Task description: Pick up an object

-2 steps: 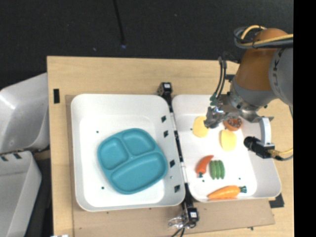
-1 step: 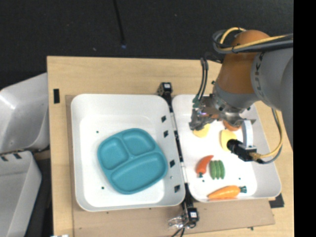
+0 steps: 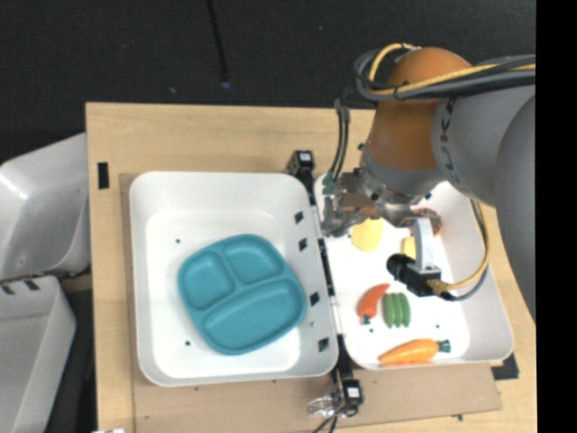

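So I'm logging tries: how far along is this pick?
Nothing looks picked yet. The tool is low in the right bin, by its left wall beside the yellow piece. The carrot, green piece and red piece lie loose. Grasping and lifting remain.

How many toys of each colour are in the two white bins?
Blue: 1, the divided plate in the left bin
Yellow: 1, a round piece
Red: 1, a pepper-like piece
Green: 1, a ridged piece
Orange: 1, the carrot
The last four lie in the right bin.
Total: 5. The arm covers part of the right bin, so more may be hidden.
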Robot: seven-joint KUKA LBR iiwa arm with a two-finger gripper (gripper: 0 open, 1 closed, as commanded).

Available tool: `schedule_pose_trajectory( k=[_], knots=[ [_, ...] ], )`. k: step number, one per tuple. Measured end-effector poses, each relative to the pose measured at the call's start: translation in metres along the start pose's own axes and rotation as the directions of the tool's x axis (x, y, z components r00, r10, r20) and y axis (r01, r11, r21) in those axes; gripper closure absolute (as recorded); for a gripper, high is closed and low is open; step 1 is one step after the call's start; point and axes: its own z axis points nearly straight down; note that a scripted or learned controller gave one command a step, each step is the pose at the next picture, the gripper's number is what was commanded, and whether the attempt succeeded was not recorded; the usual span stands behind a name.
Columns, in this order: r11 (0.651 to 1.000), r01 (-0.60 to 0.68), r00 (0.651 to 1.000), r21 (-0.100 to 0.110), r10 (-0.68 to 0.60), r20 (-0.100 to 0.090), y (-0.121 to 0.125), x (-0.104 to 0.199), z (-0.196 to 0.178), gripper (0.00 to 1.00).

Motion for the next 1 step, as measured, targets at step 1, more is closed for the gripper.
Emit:
schedule_pose_trajectory(
  k=[1],
  knots=[
    [1.0, 0.0, 1.0, 0.004, 0.0, 0.0, -0.0102, 0.0534, 0.0055, 1.0]
  ],
)
